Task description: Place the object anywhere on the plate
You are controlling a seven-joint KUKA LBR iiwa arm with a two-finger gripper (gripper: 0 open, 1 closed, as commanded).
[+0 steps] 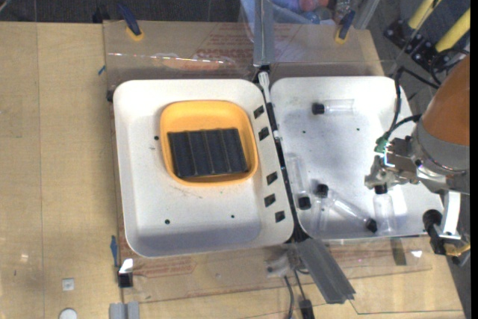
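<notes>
The left bin holds the orange plate, and a dark ribbed block lies flat inside its rim. If that block is the object, the placing looks done. The right bin sits just right of the plate's bin. The gripper hangs over it, far right of the plate, and I cannot tell its state. Clear black-capped vials lie beneath it; carrying one over means crossing the wall between the bins.
</notes>
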